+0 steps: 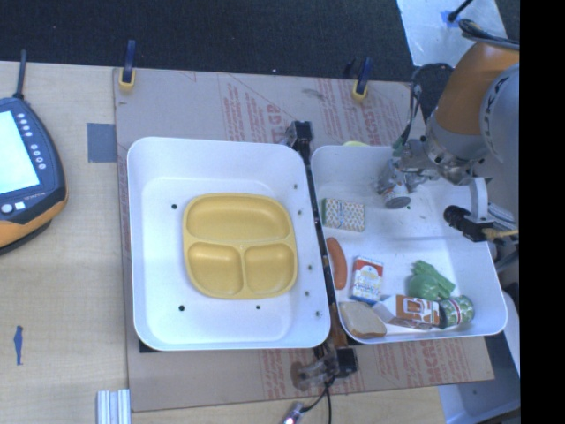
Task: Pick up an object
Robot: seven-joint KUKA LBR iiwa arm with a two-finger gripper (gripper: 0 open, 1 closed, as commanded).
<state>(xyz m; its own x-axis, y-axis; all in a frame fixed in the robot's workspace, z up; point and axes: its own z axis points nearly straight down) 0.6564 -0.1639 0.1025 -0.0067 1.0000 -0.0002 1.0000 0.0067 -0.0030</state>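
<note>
1. Gripper (396, 189) hangs over the right white bin's (472, 246) far bare corner; whether it is apart or together cannot be told.
2. Pickable items, like the orange sausage (337, 262), lie nearer, untouched.

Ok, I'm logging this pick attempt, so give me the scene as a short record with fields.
left bin: holds a yellow divided tray
right bin: hot dog, patterned packet, small carton, green toy, can, bread slice
hand: over the right bin's far end, apart from the items
held object: none seen
bench left: orange-rimmed pendant
</note>
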